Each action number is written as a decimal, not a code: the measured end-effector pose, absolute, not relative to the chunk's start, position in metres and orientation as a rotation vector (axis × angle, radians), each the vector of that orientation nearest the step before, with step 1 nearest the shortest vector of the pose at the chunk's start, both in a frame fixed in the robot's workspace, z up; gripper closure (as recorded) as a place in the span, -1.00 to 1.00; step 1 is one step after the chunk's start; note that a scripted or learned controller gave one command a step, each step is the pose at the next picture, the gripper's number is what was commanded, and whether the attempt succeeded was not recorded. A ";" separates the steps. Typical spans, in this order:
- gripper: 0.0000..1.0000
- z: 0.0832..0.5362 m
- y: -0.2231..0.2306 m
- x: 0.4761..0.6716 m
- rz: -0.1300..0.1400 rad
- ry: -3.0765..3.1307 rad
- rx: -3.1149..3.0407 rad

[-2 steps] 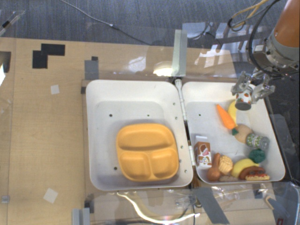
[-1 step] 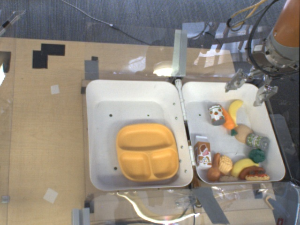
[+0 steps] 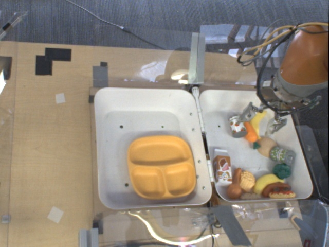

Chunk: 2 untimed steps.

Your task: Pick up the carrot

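Counter, right bin point(image 3: 304, 161) crowded: gripper point(image 3: 263, 118) fingers open astride carrot point(image 3: 251, 131), not gripping. Risk: banana point(image 3: 258, 119) and can point(image 3: 237, 127) touching, could snag w/ it.

Both bins, the left bin point(image 3: 108, 138) and the right bin point(image 3: 216, 107), are plain white, and the divided tray point(image 3: 160, 165) in the left one is a solid orange-yellow. In the right bin the carrot point(image 3: 251, 133) is bright orange with a small dark green end, next to a yellow banana point(image 3: 259, 119), a red-and-white can point(image 3: 237, 127), a brown-and-white carton point(image 3: 222, 169) and a yellow lemon point(image 3: 268, 180). The table point(image 3: 46, 153) is pale tan wood with black square marks, and the arm point(image 3: 306, 55) shows an orange band over grey.
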State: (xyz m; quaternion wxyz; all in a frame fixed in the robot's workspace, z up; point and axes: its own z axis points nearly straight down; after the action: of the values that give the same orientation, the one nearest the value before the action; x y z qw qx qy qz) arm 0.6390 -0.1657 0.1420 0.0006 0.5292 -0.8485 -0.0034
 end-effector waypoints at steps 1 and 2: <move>-1.00 0.091 -0.168 0.615 0.019 -2.738 1.573; 1.00 0.107 -0.163 0.620 0.027 -2.745 1.590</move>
State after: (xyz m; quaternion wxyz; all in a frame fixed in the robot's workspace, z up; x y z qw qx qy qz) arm 0.6197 -0.1635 0.1069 -0.0155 0.5012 -0.8651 0.0084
